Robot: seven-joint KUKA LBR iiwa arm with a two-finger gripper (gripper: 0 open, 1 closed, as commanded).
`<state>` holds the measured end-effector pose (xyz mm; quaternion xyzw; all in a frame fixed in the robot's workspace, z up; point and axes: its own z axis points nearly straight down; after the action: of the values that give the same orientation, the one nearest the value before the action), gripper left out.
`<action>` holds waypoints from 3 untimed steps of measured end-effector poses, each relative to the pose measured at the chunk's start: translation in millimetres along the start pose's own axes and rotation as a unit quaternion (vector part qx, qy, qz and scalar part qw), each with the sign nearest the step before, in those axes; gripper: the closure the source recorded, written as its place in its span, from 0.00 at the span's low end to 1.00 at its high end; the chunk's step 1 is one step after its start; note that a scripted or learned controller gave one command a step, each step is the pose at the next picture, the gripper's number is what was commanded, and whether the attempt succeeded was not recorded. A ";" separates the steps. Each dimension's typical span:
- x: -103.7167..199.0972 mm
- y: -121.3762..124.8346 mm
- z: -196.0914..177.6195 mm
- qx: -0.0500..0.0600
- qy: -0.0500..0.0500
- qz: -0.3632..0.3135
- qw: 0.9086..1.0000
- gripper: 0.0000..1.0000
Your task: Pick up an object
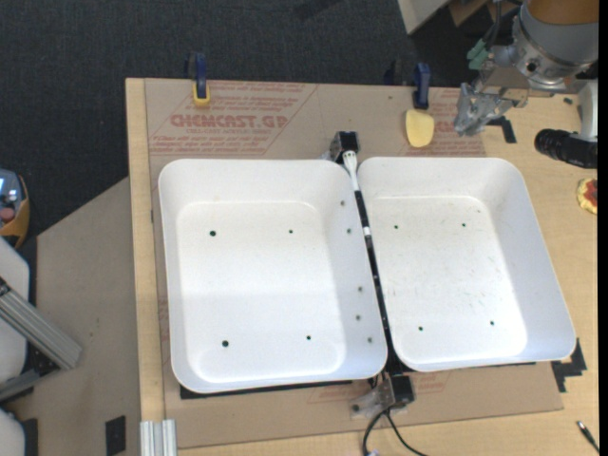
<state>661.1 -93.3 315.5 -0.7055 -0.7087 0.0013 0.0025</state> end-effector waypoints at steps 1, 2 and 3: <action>69.0 2.9 60.4 0.000 0.000 0.000 1.000 1.00; 122.0 -18.3 -111.9 -0.012 0.000 -0.001 1.000 1.00; 117.3 6.2 -17.1 -0.001 -0.001 0.003 1.000 1.00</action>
<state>666.9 23.9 332.8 -0.7074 -0.7069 0.0015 0.0013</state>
